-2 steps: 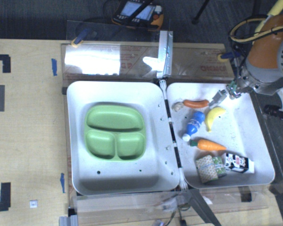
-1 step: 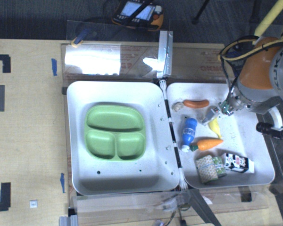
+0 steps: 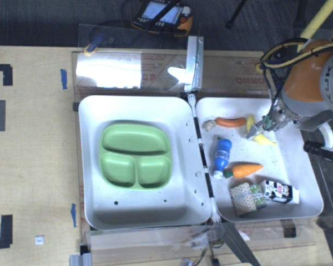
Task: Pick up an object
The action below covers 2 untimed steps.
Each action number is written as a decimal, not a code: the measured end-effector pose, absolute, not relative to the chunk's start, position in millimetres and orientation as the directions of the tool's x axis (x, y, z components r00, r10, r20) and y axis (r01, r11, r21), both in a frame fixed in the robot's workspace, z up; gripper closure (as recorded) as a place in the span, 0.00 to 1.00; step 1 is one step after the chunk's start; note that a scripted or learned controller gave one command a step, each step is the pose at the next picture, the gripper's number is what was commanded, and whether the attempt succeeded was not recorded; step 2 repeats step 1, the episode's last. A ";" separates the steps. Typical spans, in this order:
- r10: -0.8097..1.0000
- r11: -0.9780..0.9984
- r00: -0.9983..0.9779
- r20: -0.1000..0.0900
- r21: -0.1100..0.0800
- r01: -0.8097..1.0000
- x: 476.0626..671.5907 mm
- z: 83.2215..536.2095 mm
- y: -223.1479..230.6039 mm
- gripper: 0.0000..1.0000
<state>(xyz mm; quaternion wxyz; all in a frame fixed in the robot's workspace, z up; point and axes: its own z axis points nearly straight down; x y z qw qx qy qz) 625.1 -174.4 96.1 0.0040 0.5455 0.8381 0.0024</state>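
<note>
left bin (image 3: 89, 148): holds green divided tray (image 3: 136, 154) | right bin (image 3: 305, 165): arm (image 3: 311, 87) reaches in from right | gripper (image 3: 265, 125) low at bin's far side, touching yellow piece (image 3: 262, 138); whether claw is apart or together, cannot tell | orange carrot (image 3: 247, 170) mid-bin beside blue bottle (image 3: 222, 155) | second carrot (image 3: 230, 122) beyond.

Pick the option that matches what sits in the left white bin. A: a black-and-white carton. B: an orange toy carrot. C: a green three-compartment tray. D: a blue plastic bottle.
C: the green three-compartment tray lies in the left white bin; bottle, carrot and carton lie in the right bin.
</note>
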 end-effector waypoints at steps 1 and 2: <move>0.944 0.331 -0.331 -0.001 0.001 0.944 668.0 203.8 -126.5 1.00; 0.944 0.331 -0.331 -0.001 0.001 0.944 668.0 203.8 -126.5 1.00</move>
